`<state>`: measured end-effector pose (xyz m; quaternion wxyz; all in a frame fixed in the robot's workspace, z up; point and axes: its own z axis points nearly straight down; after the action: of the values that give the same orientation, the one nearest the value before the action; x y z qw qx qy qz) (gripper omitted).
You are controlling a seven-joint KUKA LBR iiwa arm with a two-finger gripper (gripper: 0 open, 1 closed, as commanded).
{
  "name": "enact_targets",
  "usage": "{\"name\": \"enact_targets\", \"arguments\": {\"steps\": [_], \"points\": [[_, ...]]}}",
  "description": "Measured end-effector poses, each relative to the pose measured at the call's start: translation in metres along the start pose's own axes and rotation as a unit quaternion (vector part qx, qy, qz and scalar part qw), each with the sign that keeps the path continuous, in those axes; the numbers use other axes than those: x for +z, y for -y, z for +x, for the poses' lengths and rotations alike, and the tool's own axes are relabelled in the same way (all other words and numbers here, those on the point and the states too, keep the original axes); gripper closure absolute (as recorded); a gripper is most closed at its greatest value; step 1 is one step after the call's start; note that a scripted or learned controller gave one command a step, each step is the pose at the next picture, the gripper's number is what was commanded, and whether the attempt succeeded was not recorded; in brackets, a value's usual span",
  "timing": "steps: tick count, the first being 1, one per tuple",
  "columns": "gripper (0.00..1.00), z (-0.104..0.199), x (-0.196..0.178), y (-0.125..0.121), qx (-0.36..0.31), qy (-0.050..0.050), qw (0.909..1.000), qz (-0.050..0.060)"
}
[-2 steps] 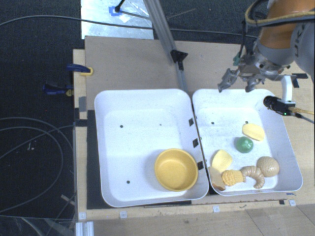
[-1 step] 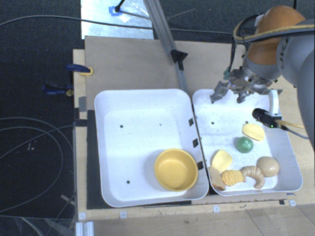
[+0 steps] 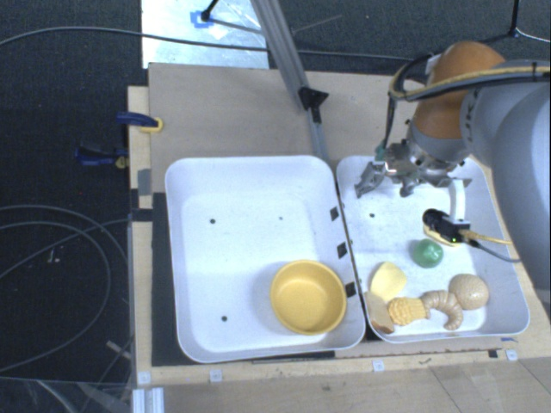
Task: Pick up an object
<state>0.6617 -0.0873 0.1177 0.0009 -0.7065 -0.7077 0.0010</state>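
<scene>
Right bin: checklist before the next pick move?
1. Gripper over right shallow white bin: ok, over its far-left part.
2. Gripper above a target: not ok, it looks to be over bare floor.
3. Gripper open: cannot tell.
4. Small green ball standing apart: ok.
5. Pale yellow wedge, yellow corn cob, tan curved piece, beige round lump separable: not ok, bunched at the near edge.
6. Yellow round bowl out of the way: ok, in left white bin.
</scene>
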Motion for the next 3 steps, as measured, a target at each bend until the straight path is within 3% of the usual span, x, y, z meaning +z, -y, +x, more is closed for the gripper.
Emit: {"name": "enact_targets", "arguments": {"steps": [1, 2, 3], "points": [[0.0, 0.0, 0.028, 0.0, 0.0, 0.0, 1.0, -0.001], [1.0, 0.0, 0.015, -0.002, 0.0, 0.0, 1.0, -0.004], [1.0, -0.001, -0.05, -0.002, 0.0, 0.0, 1.0, -0.005]]}}
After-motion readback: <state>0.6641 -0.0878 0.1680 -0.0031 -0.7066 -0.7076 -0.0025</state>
